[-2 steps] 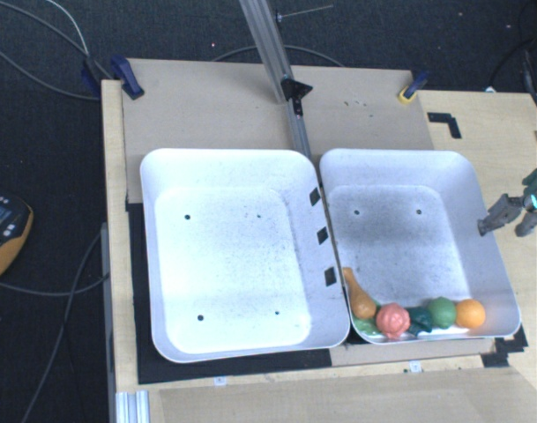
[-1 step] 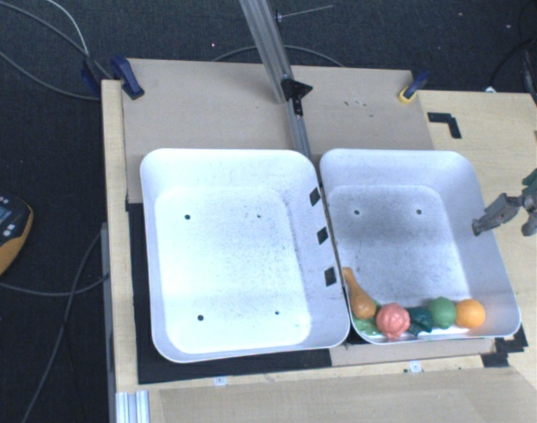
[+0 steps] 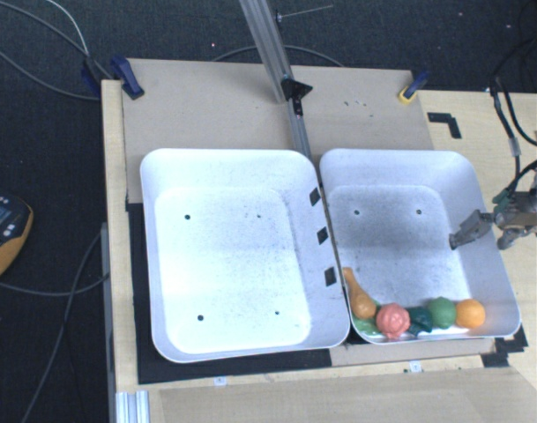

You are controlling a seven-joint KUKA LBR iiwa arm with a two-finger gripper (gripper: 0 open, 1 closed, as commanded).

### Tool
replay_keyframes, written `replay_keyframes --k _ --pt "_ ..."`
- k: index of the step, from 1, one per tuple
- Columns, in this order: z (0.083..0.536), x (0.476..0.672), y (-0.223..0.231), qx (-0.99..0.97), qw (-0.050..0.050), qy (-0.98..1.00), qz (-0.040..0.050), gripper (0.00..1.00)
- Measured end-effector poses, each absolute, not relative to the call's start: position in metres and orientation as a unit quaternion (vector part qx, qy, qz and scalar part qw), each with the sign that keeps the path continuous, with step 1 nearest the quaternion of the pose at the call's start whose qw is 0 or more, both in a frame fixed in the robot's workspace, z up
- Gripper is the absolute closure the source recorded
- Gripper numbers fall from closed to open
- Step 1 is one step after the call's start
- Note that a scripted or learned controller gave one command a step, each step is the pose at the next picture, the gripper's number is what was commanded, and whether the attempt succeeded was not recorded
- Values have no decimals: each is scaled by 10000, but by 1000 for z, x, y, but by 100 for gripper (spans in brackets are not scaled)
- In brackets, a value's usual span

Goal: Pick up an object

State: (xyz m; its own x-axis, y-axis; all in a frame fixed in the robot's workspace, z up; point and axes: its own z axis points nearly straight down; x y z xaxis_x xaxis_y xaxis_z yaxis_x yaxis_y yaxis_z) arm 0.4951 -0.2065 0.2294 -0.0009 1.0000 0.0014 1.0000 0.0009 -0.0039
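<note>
Orange, green and pink: 5 or so small toys huddled along the near wall of the right bin (image 3: 400,170). From left to right, an elongated orange piece (image 3: 358,295) lying slantwise with its long axis running from the bin's divider side down toward the near rim, then a pink ball (image 3: 392,319), a dark teal scrap (image 3: 421,321), a green ball (image 3: 442,311) and a round orange ball (image 3: 470,313). All touching or nearly touching, pressed into the near edge, the round orange ball nearest the right-hand corner.

Gripper (image 3: 480,226) at the right rim of the same bin, over its right wall, 1 grey fingertip pointing inward across the white floor. Cannot tell whether open or closed; nothing visibly between the tips, so presumably carrying nothing.

Key relation: toys toward the near side of the bin from the gripper, with the round orange ball and green ball almost straight along the right wall from it. Probably those 2 the handiest targets, though crowded against the wall and each other, so likely little room for a finger on the wall side.

Left bin (image 3: 224,170) alongside, well apart from the toys. Beneath both, a tan bench board (image 3: 206,104) with blue clamps (image 3: 127,77).
</note>
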Motion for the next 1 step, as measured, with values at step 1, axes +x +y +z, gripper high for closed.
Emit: replay_keyframes --k 1 --pt "184 489 -200 -7069 14 -7073 7 0"
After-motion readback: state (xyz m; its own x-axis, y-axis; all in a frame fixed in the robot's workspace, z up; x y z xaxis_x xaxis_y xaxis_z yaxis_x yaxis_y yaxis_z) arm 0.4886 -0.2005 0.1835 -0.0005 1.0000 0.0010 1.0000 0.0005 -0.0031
